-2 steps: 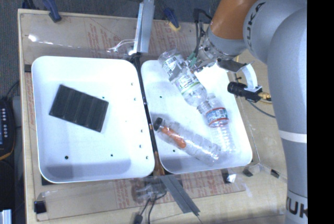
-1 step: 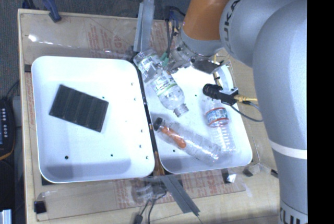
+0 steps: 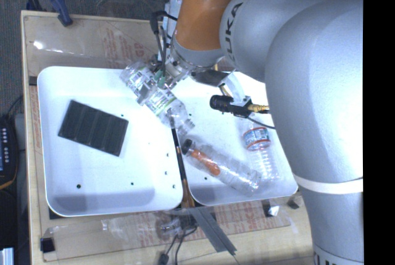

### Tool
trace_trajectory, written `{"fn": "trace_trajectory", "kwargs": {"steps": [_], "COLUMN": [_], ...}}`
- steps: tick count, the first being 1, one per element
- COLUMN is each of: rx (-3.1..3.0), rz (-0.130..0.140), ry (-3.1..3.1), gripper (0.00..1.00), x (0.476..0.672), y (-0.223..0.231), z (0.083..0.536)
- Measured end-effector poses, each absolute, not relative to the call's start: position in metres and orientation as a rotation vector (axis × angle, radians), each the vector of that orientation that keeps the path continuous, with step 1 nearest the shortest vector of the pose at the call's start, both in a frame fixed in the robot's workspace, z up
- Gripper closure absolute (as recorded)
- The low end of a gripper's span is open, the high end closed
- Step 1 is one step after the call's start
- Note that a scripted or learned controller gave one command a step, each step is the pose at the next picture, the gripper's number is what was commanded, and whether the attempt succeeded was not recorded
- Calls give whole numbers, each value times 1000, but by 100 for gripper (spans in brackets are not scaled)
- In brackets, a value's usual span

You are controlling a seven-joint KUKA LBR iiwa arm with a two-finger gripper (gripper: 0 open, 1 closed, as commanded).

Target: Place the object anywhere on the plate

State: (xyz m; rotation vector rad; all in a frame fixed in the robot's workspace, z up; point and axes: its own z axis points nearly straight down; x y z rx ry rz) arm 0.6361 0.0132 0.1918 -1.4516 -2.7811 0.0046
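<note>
We see gripper (image 3: pixel 150 86) above divider between bins, near left bin (image 3: pixel 49 134); whether it pinches anything, we cannot tell. Dark plate (image 3: pixel 93 127) lies in left bin. Bottles (image 3: pixel 237 172) lie in right bin (image 3: pixel 281 186). We judge carrying step; next: move left over plate, release.

plate (image 3: pixel 94 126) in left bin (image 3: pixel 55 196), toward 9 o'clock | gripper (image 3: pixel 154 88) over the bins' shared wall, at 12 | bottle (image 3: pixel 259 149) in right bin (image 3: pixel 203 199) at 3 | screwdriver (image 3: pixel 200 159) at 6 of gripper, beside bottle
</note>
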Motion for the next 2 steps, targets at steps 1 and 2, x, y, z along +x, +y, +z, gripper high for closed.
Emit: {"fn": "trace_trajectory", "kwargs": {"steps": [1, 2], "rx": [-1594, -1436], "rz": [6, 3], "ry": [-2702, -2793], "gripper": [100, 100], "x": [611, 622], "y": [94, 159], "z": [191, 233]}}
